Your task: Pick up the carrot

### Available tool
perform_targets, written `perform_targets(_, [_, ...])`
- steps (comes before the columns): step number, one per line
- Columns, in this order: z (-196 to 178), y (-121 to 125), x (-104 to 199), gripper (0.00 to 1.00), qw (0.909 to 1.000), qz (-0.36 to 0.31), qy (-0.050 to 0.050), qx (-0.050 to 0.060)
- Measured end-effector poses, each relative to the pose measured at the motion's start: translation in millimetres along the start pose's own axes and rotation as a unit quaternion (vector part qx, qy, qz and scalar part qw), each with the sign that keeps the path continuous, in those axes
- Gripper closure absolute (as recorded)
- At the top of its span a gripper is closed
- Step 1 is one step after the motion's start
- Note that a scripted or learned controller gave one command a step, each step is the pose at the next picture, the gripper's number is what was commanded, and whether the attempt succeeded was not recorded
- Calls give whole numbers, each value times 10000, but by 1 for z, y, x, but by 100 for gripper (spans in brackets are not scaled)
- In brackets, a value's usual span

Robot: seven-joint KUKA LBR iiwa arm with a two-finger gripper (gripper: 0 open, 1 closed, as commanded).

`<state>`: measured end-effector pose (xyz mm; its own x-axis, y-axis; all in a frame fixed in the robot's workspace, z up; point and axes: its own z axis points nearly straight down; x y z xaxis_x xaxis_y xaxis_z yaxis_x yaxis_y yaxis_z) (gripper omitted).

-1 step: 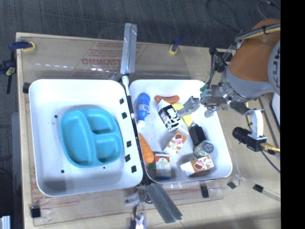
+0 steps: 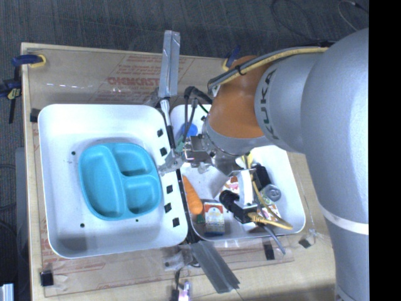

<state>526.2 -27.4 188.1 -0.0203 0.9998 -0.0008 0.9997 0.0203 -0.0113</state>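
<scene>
The carrot (image 2: 192, 197) lies in the right bin (image 2: 296, 193) against its left wall, long axis running up-down in the frame, just below the gripper (image 2: 199, 150), whose jaws we cannot tell open from closed under the wrist.
</scene>
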Motion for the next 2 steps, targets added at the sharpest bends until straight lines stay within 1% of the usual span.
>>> perform_targets(1, [46, -46, -56, 0, 9942, -1075, 47, -75])
perform_targets(2, [62, -45, -55, 0, 9945, -1039, 82, -87])
